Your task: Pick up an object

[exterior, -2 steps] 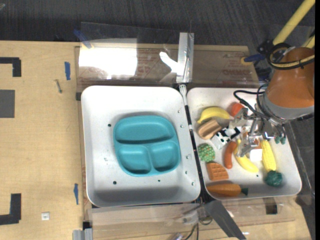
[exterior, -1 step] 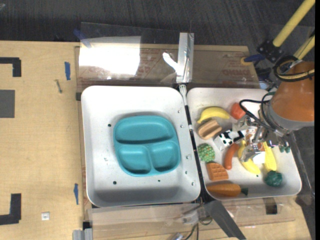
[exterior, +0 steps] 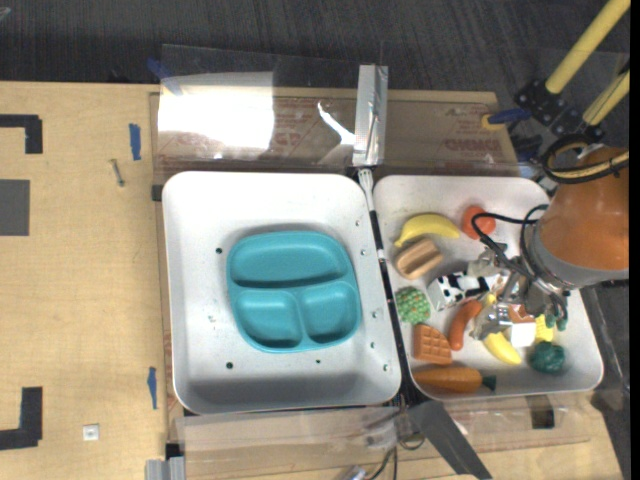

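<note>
The right bin (exterior: 585,368) holds several toy foods: a yellow banana (exterior: 428,228), a hot dog bun (exterior: 418,258), a black-and-white cow (exterior: 458,287), a green leafy piece (exterior: 411,304), a waffle (exterior: 433,345), a red sausage (exterior: 463,323), a carrot (exterior: 450,378), a yellow wedge (exterior: 503,349) and a green broccoli (exterior: 547,359). My gripper (exterior: 500,303) hangs low over the middle of this bin, just right of the cow and above the sausage and yellow wedge. The grey wrist and its orange band (exterior: 590,233) hide the bin's right side.
The left bin (exterior: 190,268) holds a teal divided plate (exterior: 293,288). A ridge (exterior: 380,268) separates the two bins. An orange-red piece (exterior: 476,218) lies near the right bin's back. Yellow poles and black cables (exterior: 575,128) stand at the upper right.
</note>
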Tool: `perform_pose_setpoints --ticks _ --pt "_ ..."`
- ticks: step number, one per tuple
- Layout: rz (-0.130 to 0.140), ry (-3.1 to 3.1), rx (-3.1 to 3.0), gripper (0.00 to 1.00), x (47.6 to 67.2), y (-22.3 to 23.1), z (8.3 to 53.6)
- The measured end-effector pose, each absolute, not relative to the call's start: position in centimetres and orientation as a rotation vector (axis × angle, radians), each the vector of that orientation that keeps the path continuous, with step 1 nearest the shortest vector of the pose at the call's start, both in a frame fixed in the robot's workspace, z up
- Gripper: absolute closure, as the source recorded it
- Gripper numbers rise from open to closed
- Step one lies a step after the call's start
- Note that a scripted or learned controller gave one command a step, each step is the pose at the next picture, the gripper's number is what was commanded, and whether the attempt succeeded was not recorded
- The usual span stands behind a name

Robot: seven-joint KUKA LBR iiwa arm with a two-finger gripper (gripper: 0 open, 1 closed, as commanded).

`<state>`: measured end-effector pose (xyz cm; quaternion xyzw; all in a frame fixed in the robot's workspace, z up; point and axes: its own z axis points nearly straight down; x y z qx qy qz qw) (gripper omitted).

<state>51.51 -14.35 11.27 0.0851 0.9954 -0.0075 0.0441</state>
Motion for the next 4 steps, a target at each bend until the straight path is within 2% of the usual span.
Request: perform_pose_setpoints --ticks 1,2,3,4 --pt "-0.024 3.036 0.396 0.00 51.3 -12.4 11.1" --pt "-0.017 3.012 0.513 0.00 50.2 -10.7 11.1" --pt "-0.003 2.973 0.721 0.00 50.1 -10.1 11.0" --pt "0.001 3.050 0.716 0.00 57.7 -9.6 12.9"
